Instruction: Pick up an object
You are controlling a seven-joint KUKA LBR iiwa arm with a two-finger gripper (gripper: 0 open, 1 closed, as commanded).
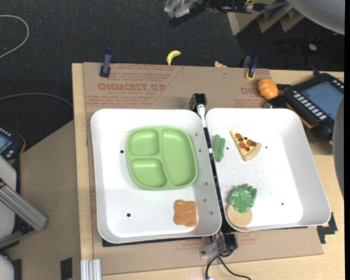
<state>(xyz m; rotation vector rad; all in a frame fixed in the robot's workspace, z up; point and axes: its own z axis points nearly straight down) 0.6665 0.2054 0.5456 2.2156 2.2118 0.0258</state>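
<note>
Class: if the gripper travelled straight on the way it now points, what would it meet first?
Probably nothing: the gripper points toward the view's left, over dark floor beyond the bench; depth is unclear.

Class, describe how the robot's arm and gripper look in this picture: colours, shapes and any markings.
The arm is a smooth, rounded, light grey shell at the top right corner. Toward the wrist it turns dark, with small orange markings. The gripper is a small, pale grey, metallic-looking piece at the top edge, too blurred for finer detail.
</note>
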